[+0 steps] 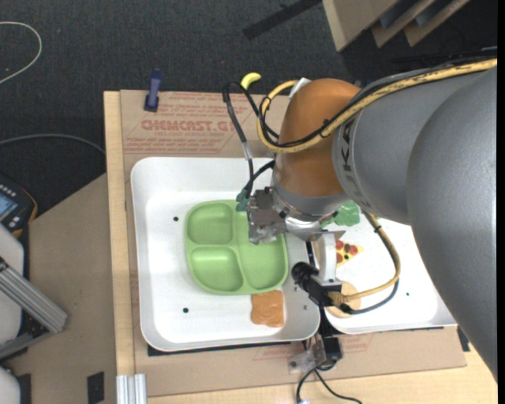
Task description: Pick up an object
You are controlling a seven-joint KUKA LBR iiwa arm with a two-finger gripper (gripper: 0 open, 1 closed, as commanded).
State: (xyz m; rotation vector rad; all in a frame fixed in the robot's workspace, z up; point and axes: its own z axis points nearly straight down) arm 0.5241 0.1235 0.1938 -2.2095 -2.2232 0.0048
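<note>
Green plate (225, 256): lying in left bin (154, 237).
Orange piece (268, 308): sitting just below green plate.
Gripper (264, 221): hovering over green plate's right edge; finger state impossible to tell.

Dark carpet (71, 55) lies around the bench, a white cable (24, 35) looped on it; cardboard (394, 24) sits at the far edge.

Along the far edge of the brown board (189, 118) under my two bins I can read red print, "CHEMCAST" with further letters hidden by my cables, while the smaller red lines beneath it are too blurred to make out.
</note>
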